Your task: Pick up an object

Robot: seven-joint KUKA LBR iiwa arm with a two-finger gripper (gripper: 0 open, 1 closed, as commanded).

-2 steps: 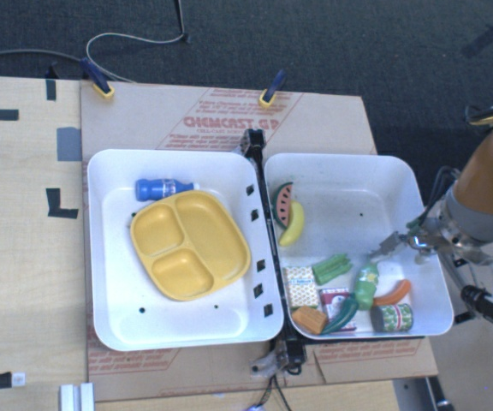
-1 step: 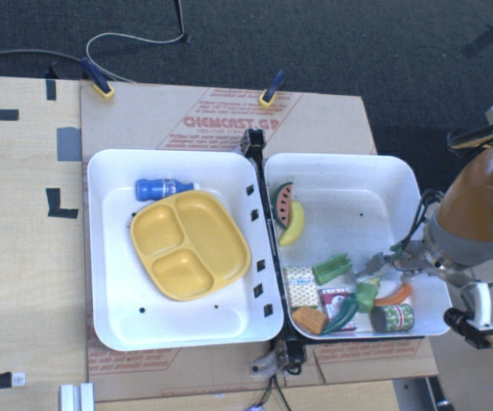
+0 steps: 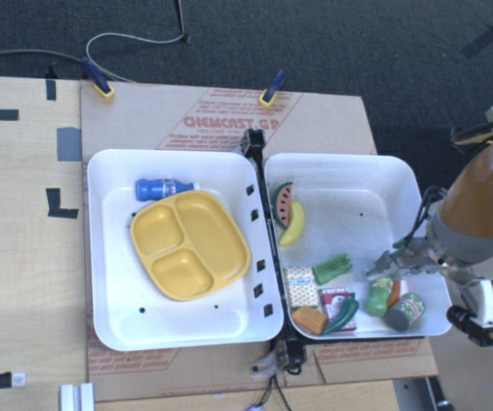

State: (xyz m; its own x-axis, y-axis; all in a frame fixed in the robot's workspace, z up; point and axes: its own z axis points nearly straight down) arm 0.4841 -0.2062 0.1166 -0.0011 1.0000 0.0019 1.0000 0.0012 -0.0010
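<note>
The right bin [image 3: 349, 178] holds several small objects. A watermelon slice [image 3: 282, 201] and a banana [image 3: 294, 224] lie by its left wall. A light green piece [image 3: 332, 269] is in the middle. Along the front edge sit a white box [image 3: 300, 286], a brown bread piece [image 3: 310, 319] and a dark green pepper [image 3: 343, 315]. A green bottle [image 3: 377, 300], an orange carrot [image 3: 394, 290] and a grey can [image 3: 405, 311] cluster at the front right. My gripper [image 3: 389, 266] hangs low just above the bottle and carrot.
The left bin [image 3: 109, 315] holds a yellow divided plate [image 3: 191, 242] and a blue bottle [image 3: 163, 188] lying behind it. A black divider [image 3: 264, 229] runs between the bins. The arm's orange band [image 3: 482, 195] stands over the right bin's right wall.
</note>
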